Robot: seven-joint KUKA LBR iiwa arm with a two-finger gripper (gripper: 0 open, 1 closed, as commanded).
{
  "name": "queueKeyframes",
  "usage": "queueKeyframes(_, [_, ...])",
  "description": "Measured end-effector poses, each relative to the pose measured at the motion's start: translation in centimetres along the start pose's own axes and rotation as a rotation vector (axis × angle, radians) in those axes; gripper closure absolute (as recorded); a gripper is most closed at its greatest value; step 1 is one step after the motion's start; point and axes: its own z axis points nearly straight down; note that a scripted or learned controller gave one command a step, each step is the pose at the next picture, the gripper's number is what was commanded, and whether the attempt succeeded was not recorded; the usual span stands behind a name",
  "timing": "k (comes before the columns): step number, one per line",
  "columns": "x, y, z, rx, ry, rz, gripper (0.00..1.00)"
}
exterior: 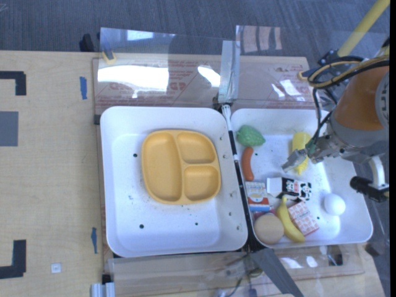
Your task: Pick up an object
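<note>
The right bin (356, 228) holds several toy foods. A green leafy piece (250, 135) lies at its far left, with an orange sausage-like stick (248, 163) just below it. A yellow piece (299, 143) sits near the bin's middle. My gripper (296, 161) hangs low over the lower end of that yellow piece, reaching in from the right. Nearer the front lie a small red and white carton (257, 192), a black and white pack (297, 188), a banana (287, 219), a pink checked pack (304, 218), a beige round bun (268, 228) and a white egg (334, 204).
The left bin (124, 228) carries a yellow divided plate (181, 165). A clear screen (161, 73) stands behind both bins. The grey arm with its orange band (362, 104) and cables crosses the right bin's far right side.
</note>
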Motion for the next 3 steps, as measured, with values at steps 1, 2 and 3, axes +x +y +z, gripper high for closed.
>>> queueKeyframes(1, [-4.1, 2.0, -1.4, 0.002, 0.001, -0.112, 0.00])
queueKeyframes(2, [-1.7, 4.2, 1.3, 0.003, 0.002, -0.043, 0.00])
queueKeyframes(3, [-1.7, 4.1, 1.4, 0.004, 0.002, -0.044, 0.00])
